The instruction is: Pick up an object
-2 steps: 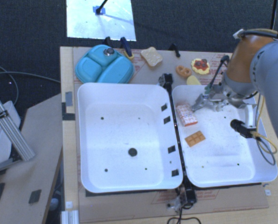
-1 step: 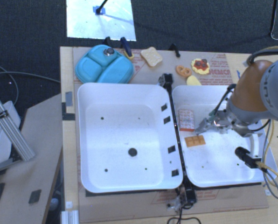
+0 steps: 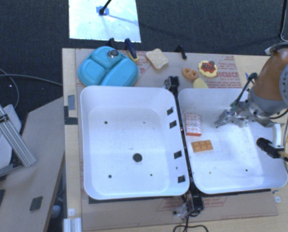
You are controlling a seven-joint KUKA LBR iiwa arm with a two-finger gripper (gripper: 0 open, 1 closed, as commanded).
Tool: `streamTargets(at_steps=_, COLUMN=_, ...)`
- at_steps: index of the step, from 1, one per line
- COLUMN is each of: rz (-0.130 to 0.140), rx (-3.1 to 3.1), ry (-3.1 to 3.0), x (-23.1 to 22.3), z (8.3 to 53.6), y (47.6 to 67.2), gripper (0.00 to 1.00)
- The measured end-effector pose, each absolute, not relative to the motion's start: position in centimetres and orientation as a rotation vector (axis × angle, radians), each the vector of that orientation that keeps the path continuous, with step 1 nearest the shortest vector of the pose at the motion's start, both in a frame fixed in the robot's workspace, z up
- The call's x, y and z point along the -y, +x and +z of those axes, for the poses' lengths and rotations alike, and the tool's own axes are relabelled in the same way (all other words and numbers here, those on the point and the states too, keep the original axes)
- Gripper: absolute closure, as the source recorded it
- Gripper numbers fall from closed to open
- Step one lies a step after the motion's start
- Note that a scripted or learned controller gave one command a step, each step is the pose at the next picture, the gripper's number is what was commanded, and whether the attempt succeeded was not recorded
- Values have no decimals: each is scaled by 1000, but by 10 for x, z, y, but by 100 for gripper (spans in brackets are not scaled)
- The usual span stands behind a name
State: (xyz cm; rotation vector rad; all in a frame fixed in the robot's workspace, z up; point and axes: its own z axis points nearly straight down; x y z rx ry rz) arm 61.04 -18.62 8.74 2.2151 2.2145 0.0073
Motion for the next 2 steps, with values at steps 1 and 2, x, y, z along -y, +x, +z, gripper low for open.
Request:
streamTargets(at_steps=1, rz=8, rx=-2216, ry=2211, x=133, z=88, y=552, gripper=0)
streamTargets(at_steps=2, rz=10, rx=-2213, ry=2215, x=210, z=88, y=574, gripper=0)
